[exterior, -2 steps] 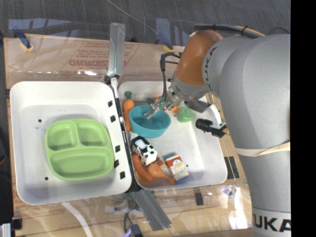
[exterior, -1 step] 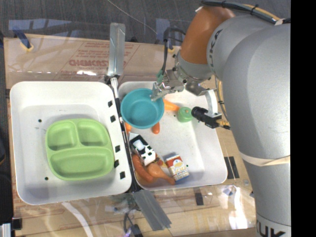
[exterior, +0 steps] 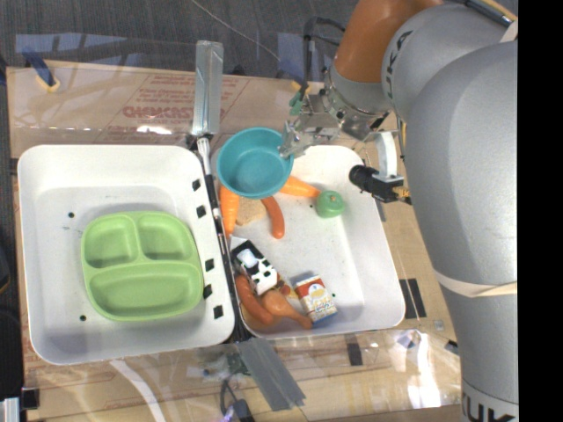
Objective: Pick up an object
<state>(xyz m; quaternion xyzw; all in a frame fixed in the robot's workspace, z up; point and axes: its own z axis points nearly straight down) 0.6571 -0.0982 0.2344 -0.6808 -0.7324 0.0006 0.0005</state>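
A teal bowl [exterior: 254, 163] sits tilted at the right bin's upper-left corner.

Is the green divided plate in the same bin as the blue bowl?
No. The green divided plate lies alone in the left bin, while the blue bowl sits at the top of the right bin.

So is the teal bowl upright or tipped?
Tipped. The teal bowl leans with its opening facing the camera, one rim edge at the claw, over the right bin.
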